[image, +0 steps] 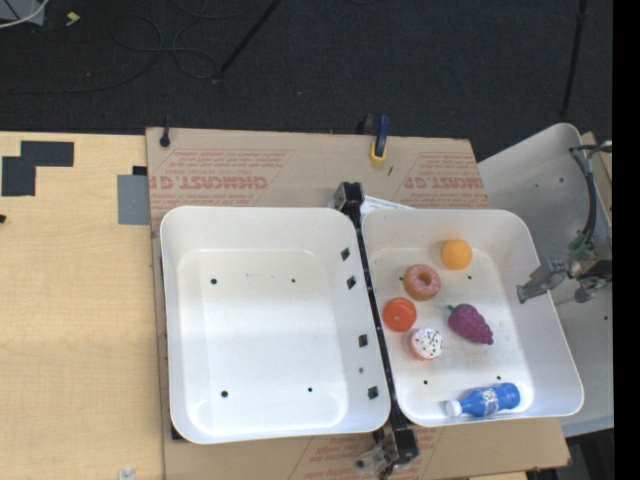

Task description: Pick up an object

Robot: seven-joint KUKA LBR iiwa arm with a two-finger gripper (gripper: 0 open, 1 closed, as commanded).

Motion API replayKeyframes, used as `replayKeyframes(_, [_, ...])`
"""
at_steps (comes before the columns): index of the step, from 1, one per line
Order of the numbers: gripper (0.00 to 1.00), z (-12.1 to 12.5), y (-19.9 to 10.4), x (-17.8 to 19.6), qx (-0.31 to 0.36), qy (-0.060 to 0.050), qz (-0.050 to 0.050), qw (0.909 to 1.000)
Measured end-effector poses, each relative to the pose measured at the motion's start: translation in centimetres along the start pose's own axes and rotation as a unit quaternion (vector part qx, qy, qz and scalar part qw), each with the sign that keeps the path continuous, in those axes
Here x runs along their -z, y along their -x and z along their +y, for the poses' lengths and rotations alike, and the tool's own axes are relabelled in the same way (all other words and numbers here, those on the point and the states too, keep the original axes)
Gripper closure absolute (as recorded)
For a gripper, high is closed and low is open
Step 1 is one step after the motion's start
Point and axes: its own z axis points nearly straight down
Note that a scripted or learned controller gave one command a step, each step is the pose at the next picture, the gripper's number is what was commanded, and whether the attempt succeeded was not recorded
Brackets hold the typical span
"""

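Brown bench (80,298), two white bins. Right bin (545,388): orange ball (457,254), donut (422,282), purple grapes (470,323), blue bottle (487,400). Gripper (548,280) low at right rim, touching nothing; open or closed, cannot tell.

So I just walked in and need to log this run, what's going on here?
A robot arm's gripper sits at the right edge of the right bin, holding nothing. Inside that bin lie an orange ball, a pink donut, a red tomato-like toy, a sprinkled cupcake toy, a purple grape bunch and a blue bottle. None is picked up yet.
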Motion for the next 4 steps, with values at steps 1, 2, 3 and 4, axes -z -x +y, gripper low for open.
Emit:
replayKeyframes(1, [0.00, -1.7, -4.2, -12.3, -0.001, -0.006, 0.003, 1.0000])
replayKeyframes(2, [0.00, 1.1, -9.0, -15.8, -0.002, 0.010, -0.003, 0.9999])
replayKeyframes(3, [0.00, 3.9, -10.0, -16.8, -0.002, 0.009, -0.003, 1.0000])
replayKeyframes(4, [0.00, 10.3, -11.7, -19.0, 0.001, 0.002, 0.000, 1.0000])
